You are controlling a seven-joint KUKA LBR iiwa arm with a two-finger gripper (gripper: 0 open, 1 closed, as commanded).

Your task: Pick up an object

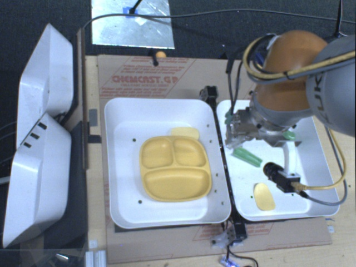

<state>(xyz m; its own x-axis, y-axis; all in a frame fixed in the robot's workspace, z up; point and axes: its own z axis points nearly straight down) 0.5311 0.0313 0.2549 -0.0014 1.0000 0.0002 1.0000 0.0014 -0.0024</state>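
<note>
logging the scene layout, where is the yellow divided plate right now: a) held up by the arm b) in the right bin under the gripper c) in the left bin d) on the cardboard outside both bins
c, the yellow divided plate lies flat on the floor of the left bin, while the gripper hangs over the right bin, near the green object.

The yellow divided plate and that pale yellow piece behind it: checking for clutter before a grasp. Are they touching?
Cannot tell. In the camera view the pale yellow piece sits right at the far rim of the yellow divided plate, with no plain gap or contact visible.
</note>
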